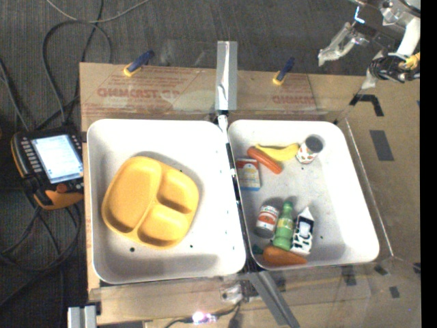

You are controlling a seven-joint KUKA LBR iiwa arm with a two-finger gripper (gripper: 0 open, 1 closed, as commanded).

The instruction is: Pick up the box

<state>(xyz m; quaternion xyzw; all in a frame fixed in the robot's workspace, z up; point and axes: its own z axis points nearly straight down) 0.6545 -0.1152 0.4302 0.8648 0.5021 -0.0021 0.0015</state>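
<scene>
Camera view shows, nearest, a carrot (pixel 283 256) against the right bin's (pixel 355 183) front wall, the small box (pixel 248 173) beside its left wall, open floor rightward, and the claw (pixel 348 41) far beyond, fingers apart.

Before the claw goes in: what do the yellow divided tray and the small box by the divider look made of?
Yellow three-compartment tray: looks like moulded plastic, smooth and matte, with rounded edges. Small red-and-white printed box: probably cardboard, judging by flat printed faces, though too small to be sure.
</scene>
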